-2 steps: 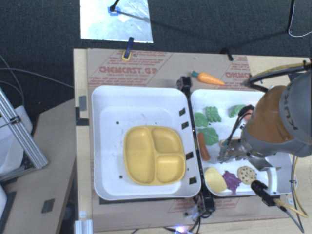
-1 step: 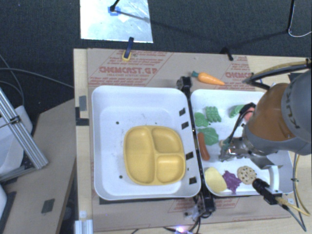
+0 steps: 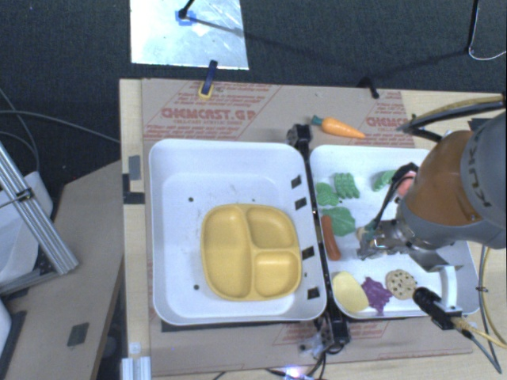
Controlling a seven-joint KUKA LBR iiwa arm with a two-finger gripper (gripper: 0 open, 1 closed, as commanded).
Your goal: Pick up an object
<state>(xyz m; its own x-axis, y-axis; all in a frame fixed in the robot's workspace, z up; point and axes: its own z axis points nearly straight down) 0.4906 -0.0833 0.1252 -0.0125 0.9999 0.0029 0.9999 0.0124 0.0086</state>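
One sausage [image 3: 330, 237] lies just left of the claw [image 3: 371, 242].

arm [image 3: 455, 188]: cut by right edge | right bin [image 3: 356, 161]: partly hidden under arm | gripper [image 3: 372, 242]: blurred

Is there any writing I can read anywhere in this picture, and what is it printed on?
"CHEMCAST GP": red print on the brown sheet under the bins.
"CHEMC...": the same print again at right, cut off by the arm.
Black letters on the arm's orange band: too partial to read.
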